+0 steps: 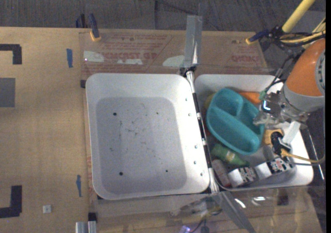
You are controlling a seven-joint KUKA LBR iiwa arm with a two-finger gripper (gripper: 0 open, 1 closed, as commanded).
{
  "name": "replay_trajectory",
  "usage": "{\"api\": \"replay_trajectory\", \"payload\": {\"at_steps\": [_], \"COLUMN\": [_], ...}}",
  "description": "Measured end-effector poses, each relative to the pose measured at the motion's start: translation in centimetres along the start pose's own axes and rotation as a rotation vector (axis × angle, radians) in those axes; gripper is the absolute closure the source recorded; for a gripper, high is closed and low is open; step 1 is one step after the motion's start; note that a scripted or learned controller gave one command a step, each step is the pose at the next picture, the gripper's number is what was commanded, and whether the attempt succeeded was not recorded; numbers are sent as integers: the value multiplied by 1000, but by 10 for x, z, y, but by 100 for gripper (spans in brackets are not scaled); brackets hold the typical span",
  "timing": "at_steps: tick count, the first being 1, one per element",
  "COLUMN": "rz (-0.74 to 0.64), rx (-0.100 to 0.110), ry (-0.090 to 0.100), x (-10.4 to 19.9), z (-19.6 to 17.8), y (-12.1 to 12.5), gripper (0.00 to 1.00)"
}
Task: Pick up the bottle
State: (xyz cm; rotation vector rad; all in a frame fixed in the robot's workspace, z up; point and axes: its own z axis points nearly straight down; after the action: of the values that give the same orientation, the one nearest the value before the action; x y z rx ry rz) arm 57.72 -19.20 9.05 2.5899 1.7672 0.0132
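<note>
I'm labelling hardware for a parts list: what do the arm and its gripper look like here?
The arm is grey with a broad orange band above the wrist. Below it the gripper is a pale metallic block with dark fittings and a small green light. A thin dark cable loops beside the wrist, and a yellow cable trails off right.

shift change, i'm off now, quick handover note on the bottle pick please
Tool: low in the right bin, by the teal divided tray; whether it grips anything can't be told.
Bottle: green, lying on the bin floor, partly under the tray's lower edge, beside the black-and-white cartons.
Done: arm is over the right bin.
Left: grasp and lift the bottle.
</note>
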Motion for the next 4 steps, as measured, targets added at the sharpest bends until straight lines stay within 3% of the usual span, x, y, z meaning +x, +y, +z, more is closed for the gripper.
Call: {"api": "replay_trajectory", "payload": {"at_steps": [1,2,3,4], "rz": [1,201,-139,-147], "rx": [0,-2,7,-8], "ry": [-1,-5,-4,-13], "x": [-1,23,38,53], "z": [1,0,-12,-1], "y": [0,-11,-17,6], "gripper": [0,0,0,0]}}
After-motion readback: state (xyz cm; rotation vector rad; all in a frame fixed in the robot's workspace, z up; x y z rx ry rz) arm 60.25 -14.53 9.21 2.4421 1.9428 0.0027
